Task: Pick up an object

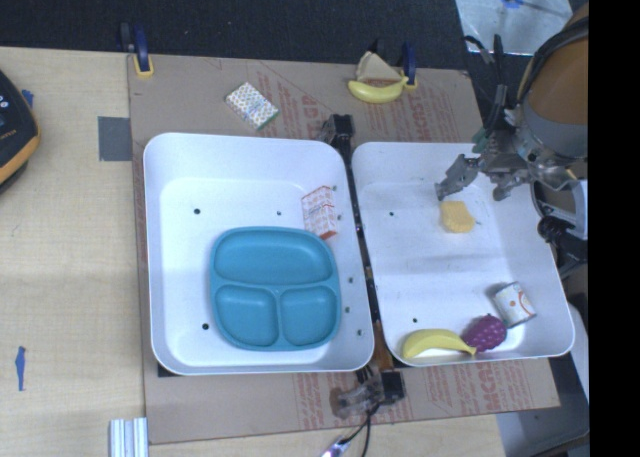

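Gripper [478, 177] sits over the upper part of the right bin [400, 245], arm coming in from the right edge. Two fingers are spread, nothing between them: one fingertip [446, 187] points down-left, the other [498, 191] sits to its right.

Nearest candidate is the yellow chunk [458, 216], lying on the bin floor just below the gripper in the view, roughly under the gap between the fingers but slightly toward the left finger. It looks close beneath the fingertips and not touching them; I can't judge the height gap from this slanted view. The chunk is blocky, no clear long axis, so finger orientation matters little. My read is that the move comes down to a small shift toward the near side of the bin, then a straight descent.

Other things in the right bin are well apart from the gripper, along the near edge: banana [437, 345], its long axis running left-right, touching or just beside the purple grapes [486, 333], and a small white cup [511, 302] lying tilted just up and right of the grapes.

Left bin [170, 245] holds a blue divided tray [274, 286] and a small carton [320, 212] by the wall next to the right bin. Both are further off.

Risk as I judge it: the chunk is small, and an off-centre descent could nudge it aside.
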Controlling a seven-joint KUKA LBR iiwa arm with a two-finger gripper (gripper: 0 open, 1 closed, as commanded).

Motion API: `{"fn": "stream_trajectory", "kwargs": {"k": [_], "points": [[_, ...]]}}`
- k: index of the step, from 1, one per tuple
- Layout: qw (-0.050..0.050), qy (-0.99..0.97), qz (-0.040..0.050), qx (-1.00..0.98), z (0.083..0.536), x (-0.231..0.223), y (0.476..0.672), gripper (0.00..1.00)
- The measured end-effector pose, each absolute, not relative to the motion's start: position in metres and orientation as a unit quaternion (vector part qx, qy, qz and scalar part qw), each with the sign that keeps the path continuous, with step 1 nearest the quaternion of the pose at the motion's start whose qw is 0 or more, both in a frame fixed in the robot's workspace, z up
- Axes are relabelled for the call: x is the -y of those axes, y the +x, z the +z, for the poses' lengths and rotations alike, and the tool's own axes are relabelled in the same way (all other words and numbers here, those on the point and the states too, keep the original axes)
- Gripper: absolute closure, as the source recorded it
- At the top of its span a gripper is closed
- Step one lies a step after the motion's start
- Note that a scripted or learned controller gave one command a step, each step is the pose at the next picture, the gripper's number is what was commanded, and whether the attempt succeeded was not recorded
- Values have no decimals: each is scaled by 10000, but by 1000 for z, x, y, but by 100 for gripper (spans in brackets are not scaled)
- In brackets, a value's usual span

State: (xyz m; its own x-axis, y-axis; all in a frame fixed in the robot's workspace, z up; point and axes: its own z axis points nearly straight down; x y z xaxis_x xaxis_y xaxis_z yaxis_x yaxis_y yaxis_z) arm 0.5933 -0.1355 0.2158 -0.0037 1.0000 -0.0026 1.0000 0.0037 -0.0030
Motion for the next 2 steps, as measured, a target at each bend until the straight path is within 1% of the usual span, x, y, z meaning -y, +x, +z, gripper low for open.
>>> {"fn": "stream_trajectory", "kwargs": {"k": [1, 2], "points": [[15, -7053, 29, 7089, 133, 174, 650, 0], [7, -7051, 20, 7091, 112, 178, 635, 0]]}}
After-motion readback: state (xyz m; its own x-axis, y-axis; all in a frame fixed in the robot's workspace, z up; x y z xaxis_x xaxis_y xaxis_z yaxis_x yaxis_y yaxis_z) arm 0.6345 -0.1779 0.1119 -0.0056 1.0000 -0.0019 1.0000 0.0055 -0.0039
